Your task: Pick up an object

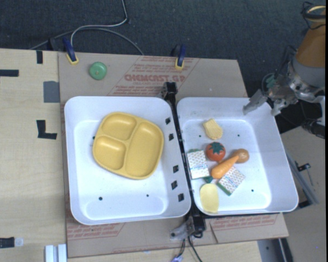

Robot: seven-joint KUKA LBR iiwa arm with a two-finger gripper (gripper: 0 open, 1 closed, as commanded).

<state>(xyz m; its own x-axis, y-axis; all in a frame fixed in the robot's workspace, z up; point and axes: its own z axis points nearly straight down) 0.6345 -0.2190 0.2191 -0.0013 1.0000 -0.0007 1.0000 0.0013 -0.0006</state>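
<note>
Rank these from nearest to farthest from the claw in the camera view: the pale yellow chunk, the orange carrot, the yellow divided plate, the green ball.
Measured from the claw at the right bin's upper right rim:
1. Pale yellow chunk, upper middle of the right bin.
2. Orange carrot, lower in the same bin.
3. Yellow divided plastic plate, in the left bin.
4. Small green ball, on the cardboard beyond the left bin.

- The arm [311,48] is a rounded body with an orange band, tan-orange in this light, between grey sections.
- Below the band sits a pale grey ring, then a darker wrist block with small teal-green touches on its left side.
- The end effector [261,103] is grey metal, with a flat, light grey finger [253,103] sticking out.
- Dark fittings cluster behind the wrist, too blurred to name.
</note>
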